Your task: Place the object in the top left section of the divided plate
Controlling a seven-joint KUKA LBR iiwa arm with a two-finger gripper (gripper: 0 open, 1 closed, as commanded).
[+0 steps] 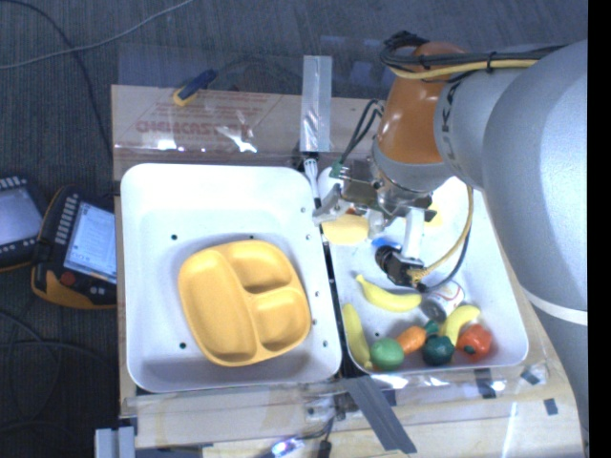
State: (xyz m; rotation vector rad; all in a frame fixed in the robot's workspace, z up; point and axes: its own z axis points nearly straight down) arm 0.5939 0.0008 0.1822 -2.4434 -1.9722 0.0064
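Two white bins sit side by side on a bench. A yellow divided plate (pixel 245 299) lies in the left bin (pixel 143 218), tilted. The grey arm's gripper (pixel 368 213) hangs at the upper left corner of the right bin (pixel 506 322), over a pale yellow block (pixel 346 230) (possibly the object; whether it is gripped, I cannot tell). Toy fruit crowds that bin's lower end. The plate lies down and left of the gripper, across the dividing wall.

Dark grey carpet (pixel 143 17) crossed by black cables (pixel 57 36) surrounds the bench.
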